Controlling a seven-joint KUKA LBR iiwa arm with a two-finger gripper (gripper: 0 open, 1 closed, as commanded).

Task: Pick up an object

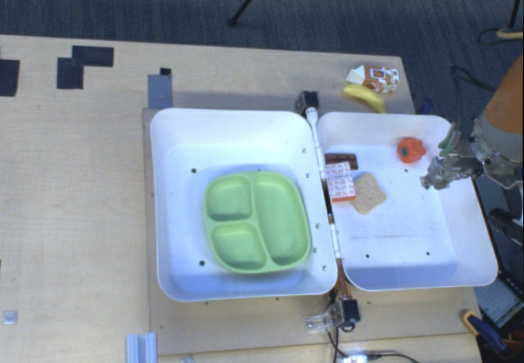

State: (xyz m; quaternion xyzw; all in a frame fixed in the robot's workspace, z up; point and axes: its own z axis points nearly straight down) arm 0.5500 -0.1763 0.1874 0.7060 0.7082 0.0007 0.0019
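Two shallow white bins sit side by side on the bench [74, 214]. The left bin [172, 189] carries a light green divided plate [257, 222] with three compartments, lying flat near the bin's middle and toward its near edge. The right bin [426, 255] holds three small things in its far half. An orange-red round object [411, 149] lies near the far right corner. A tan, biscuit-like piece [368, 193] rests toward the left wall, and just beside it, touching or nearly so, lies a small packet with red and white print and a dark brown end [340, 177], close against the divider between the bins.

The arm enters over the right bin's right rim, and the gripper [435, 177] hangs there, near the orange-red object yet apart from it. Whether the jaws are apart or together cannot be told at this size; nothing shows between them.

On the bench beyond the right bin's far edge lie a yellow banana-shaped toy [363, 96] and a small white and brown packet [378, 77], touching each other.
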